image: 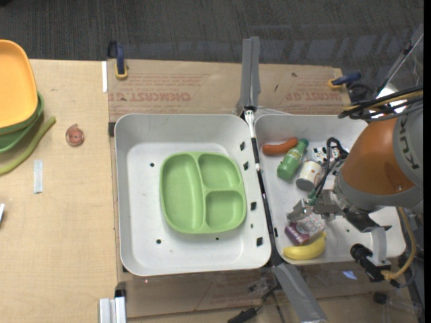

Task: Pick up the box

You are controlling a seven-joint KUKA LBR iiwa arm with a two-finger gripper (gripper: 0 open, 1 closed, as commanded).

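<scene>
Position: one fixed camera above the bench (67, 200).
Direction: it looks down at a slant; the floor shows along the top edge.
Distance: far enough to take in both bins, the left bin (135, 247) and right bin (350, 133).
Arm (384, 160): enters from the right side.

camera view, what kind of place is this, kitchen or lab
Most likely a robotics lab bench set up for grasping trials, not a kitchen: a grey and orange arm reaches over two white bins, toy food such as a banana lies there, and clamps hold cardboard down.
</scene>
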